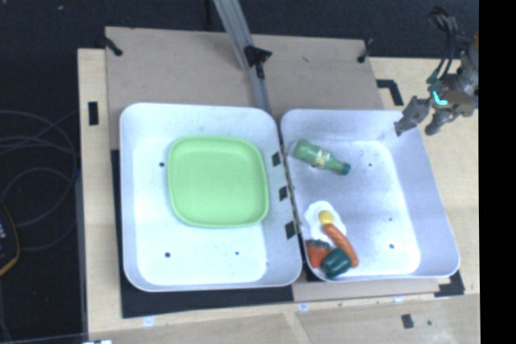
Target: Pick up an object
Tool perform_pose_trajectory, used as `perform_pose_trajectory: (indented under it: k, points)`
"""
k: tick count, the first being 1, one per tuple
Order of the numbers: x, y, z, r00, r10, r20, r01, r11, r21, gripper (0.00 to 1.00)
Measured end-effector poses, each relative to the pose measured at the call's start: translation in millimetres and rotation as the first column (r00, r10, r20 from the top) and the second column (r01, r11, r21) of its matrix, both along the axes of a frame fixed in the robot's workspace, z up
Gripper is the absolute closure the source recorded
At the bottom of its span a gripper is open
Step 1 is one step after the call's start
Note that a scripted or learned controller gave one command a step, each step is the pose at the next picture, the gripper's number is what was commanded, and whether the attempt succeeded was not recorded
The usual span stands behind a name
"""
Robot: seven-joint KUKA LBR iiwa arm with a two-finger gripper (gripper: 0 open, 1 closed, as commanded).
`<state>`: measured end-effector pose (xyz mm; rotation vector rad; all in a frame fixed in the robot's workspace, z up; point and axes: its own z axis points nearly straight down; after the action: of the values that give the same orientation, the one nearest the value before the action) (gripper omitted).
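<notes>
Two shallow white bins sit side by side on the bench (339, 72). The left bin (145, 197) carries a green plate (218, 180) near its middle. The right bin (403, 197) holds the candidates for picking: a green bottle (320, 157) lying on its side near the far left corner, and a small heap at the near left corner (a fried-egg toy (322, 216), an orange carrot-like piece (337, 236) and a dark green item (339, 263), all touching or overlapping).

The gripper (422, 118) hovers just over the far right corner of the right bin, its two fingers apart and nothing between them.

Judging from this, the approach step is in hand and no grasp has begun. The next move calls for travelling leftward over the bin and descending; the bottle, lying alone, looks the easier target than the crowded heap.
</notes>
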<state>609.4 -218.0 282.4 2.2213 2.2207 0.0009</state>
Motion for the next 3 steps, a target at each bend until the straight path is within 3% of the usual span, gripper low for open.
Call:
perform_pose_trajectory:
  k: [1,3]
  points:
    - [0.0,0.0,0.0,1.0,0.0,0.0,0.0,1.0,0.0,0.0]
    - [-2.6,10.1,-120.0,1.0,0.0,-0.005,0.0,1.0,0.001,0.0]
